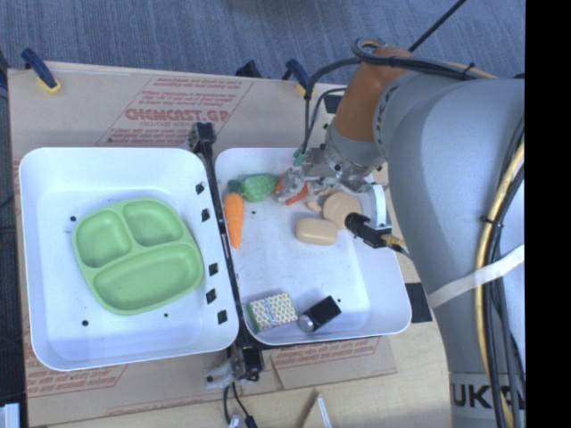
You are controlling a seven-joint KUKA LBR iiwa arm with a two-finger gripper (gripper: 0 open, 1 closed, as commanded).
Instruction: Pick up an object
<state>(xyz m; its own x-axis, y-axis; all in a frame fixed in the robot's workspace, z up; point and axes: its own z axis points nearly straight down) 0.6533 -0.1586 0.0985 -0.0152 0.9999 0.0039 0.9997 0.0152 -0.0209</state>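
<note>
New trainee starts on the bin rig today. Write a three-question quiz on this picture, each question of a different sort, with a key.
1. True or false: the green divided plate lies in the left bin.
2. Multiple choice: what lies against the divider side of the right bin, just below the green leafy toy? A) the orange carrot B) the black and silver object C) the patterned block
3. Fill in: the gripper is over the ___ bin.

Key
1. True.
2. A.
3. Right; it is near that bin's far edge, close to the beige pieces.
</note>
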